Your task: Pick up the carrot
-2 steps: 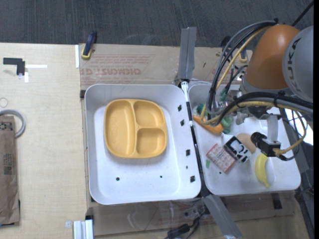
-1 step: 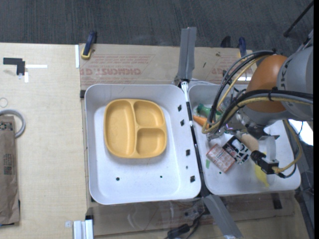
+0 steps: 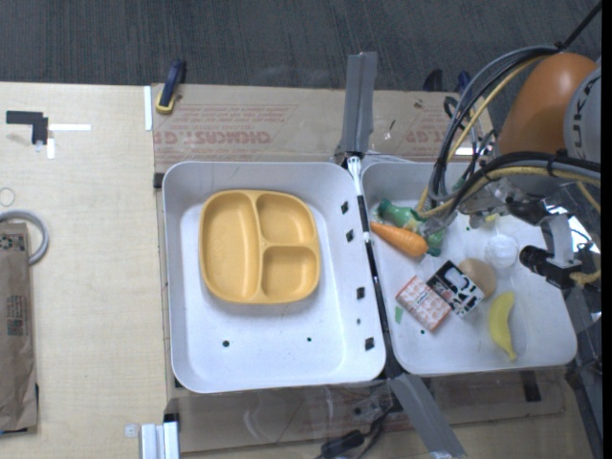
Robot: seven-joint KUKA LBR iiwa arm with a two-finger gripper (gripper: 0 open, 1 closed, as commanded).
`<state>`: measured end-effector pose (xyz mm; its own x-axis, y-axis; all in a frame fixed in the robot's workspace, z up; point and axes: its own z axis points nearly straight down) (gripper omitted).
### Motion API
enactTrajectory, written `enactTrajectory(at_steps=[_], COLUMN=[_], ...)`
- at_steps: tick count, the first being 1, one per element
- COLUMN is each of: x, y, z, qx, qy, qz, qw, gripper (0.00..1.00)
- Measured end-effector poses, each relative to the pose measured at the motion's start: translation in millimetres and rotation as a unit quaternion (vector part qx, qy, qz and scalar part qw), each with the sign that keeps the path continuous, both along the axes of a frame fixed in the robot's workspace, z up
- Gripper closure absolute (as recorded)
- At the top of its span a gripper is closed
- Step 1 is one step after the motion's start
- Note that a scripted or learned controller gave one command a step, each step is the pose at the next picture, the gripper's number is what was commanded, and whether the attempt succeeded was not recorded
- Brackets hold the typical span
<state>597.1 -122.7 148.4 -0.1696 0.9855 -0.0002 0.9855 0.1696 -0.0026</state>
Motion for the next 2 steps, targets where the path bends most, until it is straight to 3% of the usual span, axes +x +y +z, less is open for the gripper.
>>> enactTrajectory(at_steps=[1, 2], x=[-7.5, -7.4], y=[22.4, 19.5], z=[-58.8, -51.2], qx=[0.0004, 0.0002], qy=[0.000, 0.001], qz=[0.122, 0.119], qw=[0.9925, 0.9929], gripper=[0.00, 1.00])
